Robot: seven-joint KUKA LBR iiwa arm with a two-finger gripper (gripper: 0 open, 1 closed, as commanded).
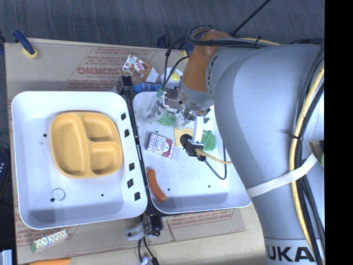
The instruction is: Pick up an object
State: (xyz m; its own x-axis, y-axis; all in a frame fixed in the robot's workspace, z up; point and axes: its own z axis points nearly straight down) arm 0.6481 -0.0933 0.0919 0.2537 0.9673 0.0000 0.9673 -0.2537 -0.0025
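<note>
The gripper (pixel 175 108) hangs low over the far end of the right bin (pixel 220 199); whether it is open or closed cannot be told. A green object (pixel 209 139) lies just beside it, a small red-and-white packet (pixel 160 145) toward the bin's middle, and an orange sausage-like piece (pixel 156 185) against the left wall. Open floor remains near. The left bin (pixel 27 148) holds a yellow divided tray (pixel 85 143).

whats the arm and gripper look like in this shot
The arm is a bulky, rounded, light grey body with an orange band above the wrist and dark letters "UKA" near its base. Black and yellow cables run along it, and a white strap crosses its lower part. The gripper is a small metallic assembly with wires around it.
</note>
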